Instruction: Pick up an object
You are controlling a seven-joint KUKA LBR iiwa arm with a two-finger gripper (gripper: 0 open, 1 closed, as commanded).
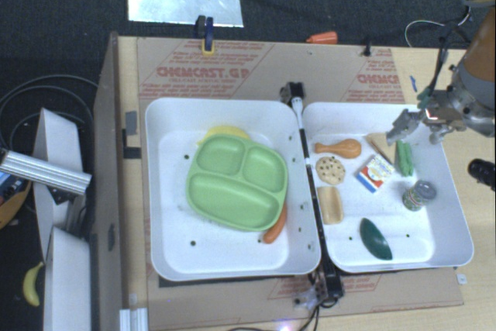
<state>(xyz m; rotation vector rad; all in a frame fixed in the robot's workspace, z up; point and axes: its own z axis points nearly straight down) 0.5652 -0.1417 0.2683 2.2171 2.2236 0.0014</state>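
Over the far right corner of the right bin [453, 244] I have the gripper [418, 120] hanging, its grey fingers spread apart with nothing between them. Just below it in that bin lie a green pea pod [404, 157] and a tan wedge [377, 142]. Left of those I see a chicken drumstick [341, 148], a chocolate-chip cookie [330, 169] and a bread-coloured piece [331, 205] along the divider. A small red, white and blue carton [375, 173] sits mid-bin, a little can [418, 195] to its right, and a dark green leaf-shaped item [376, 238] nearer me. The left bin [167, 244] carries a green divided plate [237, 181], tilted, with a yellow object [226, 132] peeking out at its far edge and an orange sausage [274, 228] at its near right edge.
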